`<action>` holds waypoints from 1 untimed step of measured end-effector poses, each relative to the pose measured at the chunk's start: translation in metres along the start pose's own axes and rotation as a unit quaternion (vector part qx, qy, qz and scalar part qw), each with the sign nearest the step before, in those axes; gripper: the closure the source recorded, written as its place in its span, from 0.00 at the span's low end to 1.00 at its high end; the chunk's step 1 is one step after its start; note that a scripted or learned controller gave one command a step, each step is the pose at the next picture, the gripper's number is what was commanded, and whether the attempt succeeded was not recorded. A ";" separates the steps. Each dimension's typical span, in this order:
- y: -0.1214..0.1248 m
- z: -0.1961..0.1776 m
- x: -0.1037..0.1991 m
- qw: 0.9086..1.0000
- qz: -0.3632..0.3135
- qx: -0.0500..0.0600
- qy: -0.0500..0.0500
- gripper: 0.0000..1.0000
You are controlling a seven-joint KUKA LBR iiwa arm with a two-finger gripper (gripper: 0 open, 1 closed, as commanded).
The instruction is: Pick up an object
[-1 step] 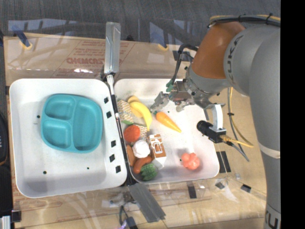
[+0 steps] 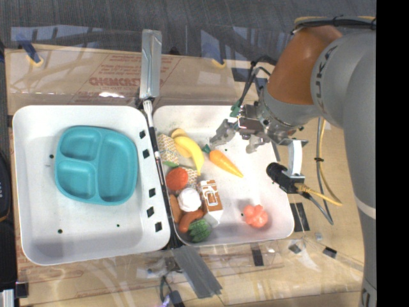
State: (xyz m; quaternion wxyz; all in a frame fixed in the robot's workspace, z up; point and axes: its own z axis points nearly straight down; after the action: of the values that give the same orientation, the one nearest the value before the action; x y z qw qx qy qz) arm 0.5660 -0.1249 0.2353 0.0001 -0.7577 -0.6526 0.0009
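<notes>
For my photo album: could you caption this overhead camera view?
Robot gripper hovers open above a toy carrot in the right bin.

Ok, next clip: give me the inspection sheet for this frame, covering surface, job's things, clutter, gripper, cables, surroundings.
Surface: two white bins side by side; left bin holds a teal divided plate.
Job's things: right bin holds a banana, carrot, tomato, small carton, broccoli and a pink-red fruit.
Clutter: toys crowd the divider side.
Gripper: gripper low over the right bin, beside the carrot, nothing between its fingers.
Cables: yellow cable off the wrist.
Surroundings: cardboard behind the bins.
</notes>
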 end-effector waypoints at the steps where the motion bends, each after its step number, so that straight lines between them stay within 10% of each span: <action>1: 0.004 0.016 0.015 1.000 -0.018 0.002 0.000 0.00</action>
State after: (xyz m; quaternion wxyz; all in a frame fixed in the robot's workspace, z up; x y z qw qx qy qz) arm 0.5722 -0.1106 0.2196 0.0023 -0.7457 -0.6662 0.0021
